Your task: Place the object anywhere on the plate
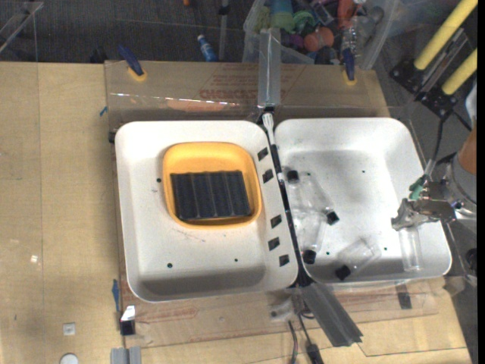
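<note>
The claw (413, 203) sits low at the right edge of the right bin (341, 127), about halfway down that edge, at the end of the grey arm that reaches in from the right. It appears small and partly washed out against the white wall, so it cannot be told whether it is spread or pressed together, and nothing can be seen held in it. Just below it, near the bin's lower right corner, lies a clear, tube-like piece (409, 250), close to the claw. Further in, the right bin's floor carries more clear scraps and a few small black bits (332, 217).

Across the shared edge between the bins, the left bin (144, 264) holds a yellow plate (208, 152) near its centre. A dark ribbed slab (210, 194) lies flat inside the plate's rim, well apart from the claw. Both bins rest on a tan surface (53, 203).

If the slab is the task's object, the placing looks already done and the arm has only to keep clear. If the clear piece is meant, the step in hand is the grasp: the claw must close on it, lift, and cross over the shared edge to the plate.
</note>
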Controlling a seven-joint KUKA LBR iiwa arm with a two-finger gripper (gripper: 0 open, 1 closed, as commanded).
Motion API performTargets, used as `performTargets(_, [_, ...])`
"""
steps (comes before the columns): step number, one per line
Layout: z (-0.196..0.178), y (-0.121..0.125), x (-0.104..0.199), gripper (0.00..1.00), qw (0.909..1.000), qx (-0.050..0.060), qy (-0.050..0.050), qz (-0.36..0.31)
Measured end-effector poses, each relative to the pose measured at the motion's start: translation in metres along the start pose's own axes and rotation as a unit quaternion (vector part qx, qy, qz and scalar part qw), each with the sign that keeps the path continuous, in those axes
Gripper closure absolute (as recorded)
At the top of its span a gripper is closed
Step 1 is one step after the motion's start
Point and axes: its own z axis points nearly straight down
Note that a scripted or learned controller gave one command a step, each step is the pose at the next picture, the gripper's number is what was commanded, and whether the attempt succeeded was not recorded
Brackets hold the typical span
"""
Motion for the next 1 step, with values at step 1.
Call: performTargets(1, [0.0116, 0.0522, 0.0224, 1.0, 0.9998, -0.001, -0.001, -0.02])
